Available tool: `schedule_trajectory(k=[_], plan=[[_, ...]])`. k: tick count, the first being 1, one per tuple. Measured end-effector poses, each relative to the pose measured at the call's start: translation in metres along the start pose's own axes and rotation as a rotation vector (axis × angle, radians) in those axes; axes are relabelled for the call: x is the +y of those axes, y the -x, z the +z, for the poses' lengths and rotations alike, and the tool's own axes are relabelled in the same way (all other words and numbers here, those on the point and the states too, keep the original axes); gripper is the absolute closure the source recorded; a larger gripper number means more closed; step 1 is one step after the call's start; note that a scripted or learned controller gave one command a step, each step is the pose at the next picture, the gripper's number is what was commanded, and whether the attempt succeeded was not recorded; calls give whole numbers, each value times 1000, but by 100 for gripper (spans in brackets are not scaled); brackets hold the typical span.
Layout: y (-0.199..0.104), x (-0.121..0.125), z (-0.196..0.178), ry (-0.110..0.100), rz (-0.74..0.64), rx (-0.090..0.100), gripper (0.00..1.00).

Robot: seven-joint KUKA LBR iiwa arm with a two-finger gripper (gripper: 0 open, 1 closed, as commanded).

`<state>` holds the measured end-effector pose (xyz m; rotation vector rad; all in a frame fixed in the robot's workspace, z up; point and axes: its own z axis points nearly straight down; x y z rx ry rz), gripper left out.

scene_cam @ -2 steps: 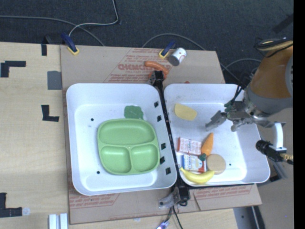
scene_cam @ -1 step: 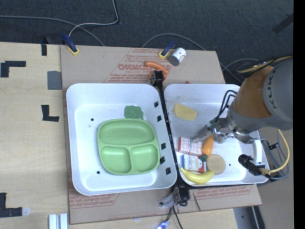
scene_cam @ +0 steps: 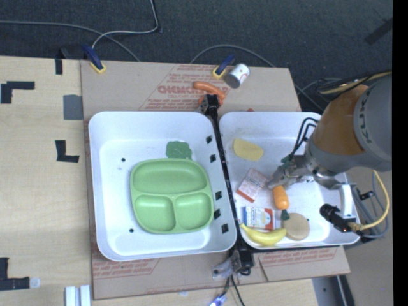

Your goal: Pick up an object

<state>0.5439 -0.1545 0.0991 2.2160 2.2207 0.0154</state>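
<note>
Arm (scene_cam: 347, 136) in from the right, grey with orange band, bent low over the right bin (scene_cam: 306, 123); gripper (scene_cam: 285, 174) down inside that bin near its middle, tip just above the carrot (scene_cam: 280, 197); whether it is open, closed or gripping anything cannot be told at this angle and size.

Right bin contents: yellow sponge-like piece (scene_cam: 247, 149) toward the far left part; small red-and-white packet (scene_cam: 251, 186) left of the gripper, close to it; carrot just below the gripper tip, contact not clear; small carton (scene_cam: 258, 218) at the near edge, banana (scene_cam: 263, 236) lying along the near wall just below it; tan round item (scene_cam: 297, 227) touching the banana's right end.

Left bin (scene_cam: 102, 171): green divided plate (scene_cam: 171, 194) in the middle, three compartments, flat; dark green lump (scene_cam: 179, 150) just beyond the plate's far rim, touching or nearly so.

Bins side by side on cardboard sheet (scene_cam: 127, 88); blue and yellow clamps (scene_cam: 94, 58) at the sheet's far edge; cables (scene_cam: 127, 30) across dark floor beyond.
</note>
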Motion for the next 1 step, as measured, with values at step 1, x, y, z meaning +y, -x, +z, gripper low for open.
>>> schedule_trajectory(k=[1], plan=[[-95, 38, -85, -10, -1, -3, 100]])
